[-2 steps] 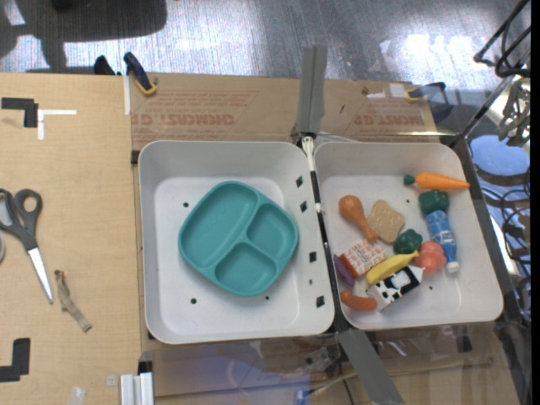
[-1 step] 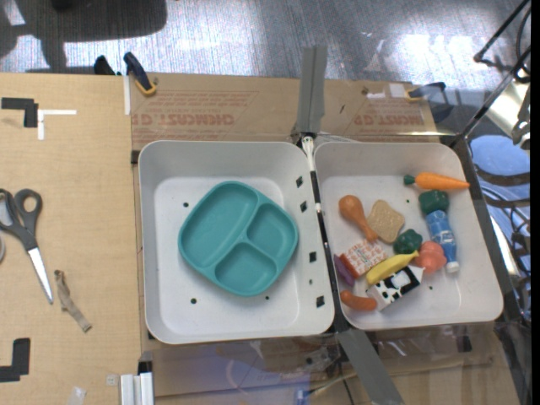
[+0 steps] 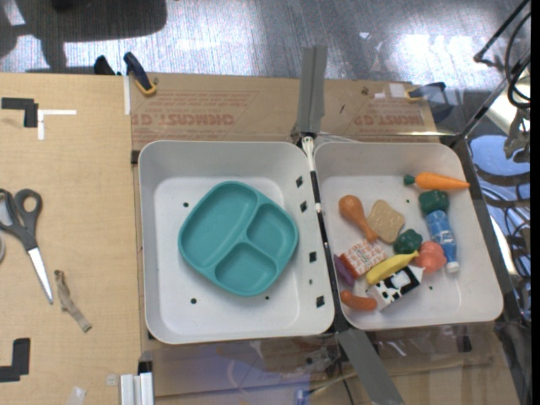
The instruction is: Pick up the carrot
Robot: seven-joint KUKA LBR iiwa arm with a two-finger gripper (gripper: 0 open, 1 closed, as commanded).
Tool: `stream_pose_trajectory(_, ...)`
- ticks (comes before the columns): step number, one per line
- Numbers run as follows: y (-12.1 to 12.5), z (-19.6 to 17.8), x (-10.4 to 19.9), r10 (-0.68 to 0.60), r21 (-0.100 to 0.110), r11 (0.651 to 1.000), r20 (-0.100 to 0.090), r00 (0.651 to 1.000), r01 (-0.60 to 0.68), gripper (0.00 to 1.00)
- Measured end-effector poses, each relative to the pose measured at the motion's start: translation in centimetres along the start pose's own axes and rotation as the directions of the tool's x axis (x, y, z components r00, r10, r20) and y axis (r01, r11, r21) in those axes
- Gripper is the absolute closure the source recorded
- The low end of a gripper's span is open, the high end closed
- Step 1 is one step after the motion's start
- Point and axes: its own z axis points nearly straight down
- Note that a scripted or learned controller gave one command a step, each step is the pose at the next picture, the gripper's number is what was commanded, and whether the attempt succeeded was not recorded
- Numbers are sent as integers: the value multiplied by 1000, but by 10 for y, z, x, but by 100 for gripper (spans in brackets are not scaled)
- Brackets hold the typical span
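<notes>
The purple item lies mostly hidden under the snack packet; the black-and-white carton is partly covered by the banana.

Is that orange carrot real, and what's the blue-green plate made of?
The orange carrot with a green top looks like toy plastic: smooth, evenly coloured. The teal divided plate seems moulded plastic too, matte with soft rounded compartments. Neither can be confirmed by look alone.

Red print on cardboard
The cardboard sheet behind the bins bears upside-down red lettering, too blurred to read reliably.
</notes>
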Motion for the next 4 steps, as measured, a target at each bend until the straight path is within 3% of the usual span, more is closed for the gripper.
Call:
stream_pose_trajectory(1, -1, -9, -2, 3, 3, 1000, 5, 1000, -3, 100)
stream_pose_trajectory(2, 31, -21, 20, -153, 0, 988, 0, 988, 153, 100)
stream_pose_trajectory(3, 37, -29, 23, -278, 1, 961, 0, 961, 278, 100)
stream_pose_trajectory(4, 39, -22, 24, -456, -1, 890, 1, 890, 456, 100)
